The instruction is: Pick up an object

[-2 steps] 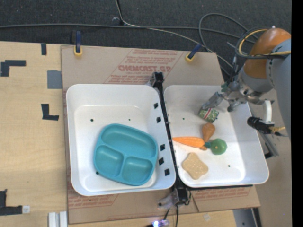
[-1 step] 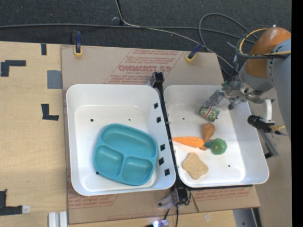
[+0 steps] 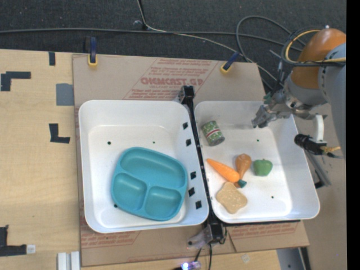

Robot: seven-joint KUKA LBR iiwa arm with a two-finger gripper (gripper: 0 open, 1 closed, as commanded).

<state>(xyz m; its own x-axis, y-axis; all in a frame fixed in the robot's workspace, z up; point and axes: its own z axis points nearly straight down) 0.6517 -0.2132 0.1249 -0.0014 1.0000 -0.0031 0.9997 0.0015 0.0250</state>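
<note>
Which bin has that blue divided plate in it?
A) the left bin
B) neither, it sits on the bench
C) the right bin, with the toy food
A: the blue divided plate lies flat in the left bin, while the carrot and green apple lie in the right bin.

Glossy teal plastic tray in smooth white plastic bin.

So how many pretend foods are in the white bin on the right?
5. A small green can near the divider, an orange carrot, a drumstick, a green apple to its right, and a slice of bread nearest the front. None looks hidden.
</note>
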